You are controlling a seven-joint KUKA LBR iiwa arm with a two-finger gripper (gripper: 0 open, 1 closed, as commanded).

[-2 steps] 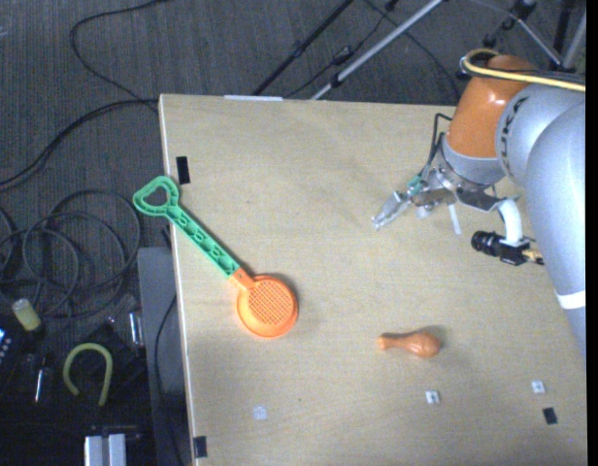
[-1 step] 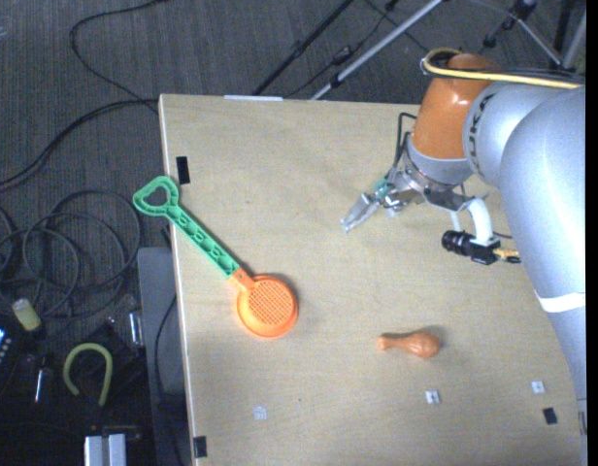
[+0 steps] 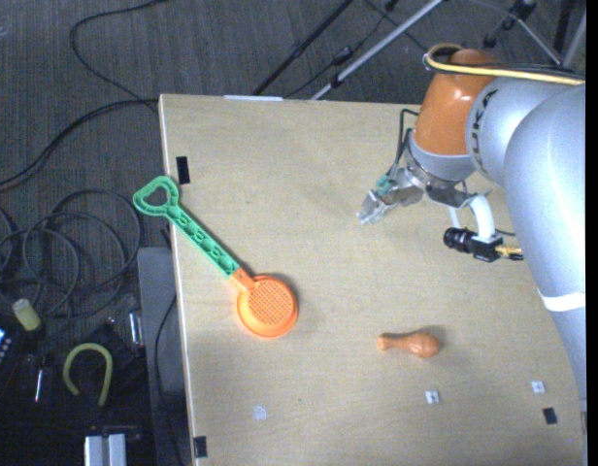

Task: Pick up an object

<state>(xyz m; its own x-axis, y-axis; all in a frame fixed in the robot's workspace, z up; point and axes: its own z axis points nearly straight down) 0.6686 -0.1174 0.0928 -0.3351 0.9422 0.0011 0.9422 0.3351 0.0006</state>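
A green-handled orange strainer [image 3: 221, 260] lies left on the tan bench [image 3: 309, 163], an orange pear-shaped toy [image 3: 412, 343] nearer right, the gripper [image 3: 375, 207] poised well above both, empty, jaws unreadable, cables [image 3: 47, 250] on the floor.

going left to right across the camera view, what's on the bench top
green handle of the strainer → its orange mesh head → gripper → orange drumstick-shaped toy → orange band of the arm
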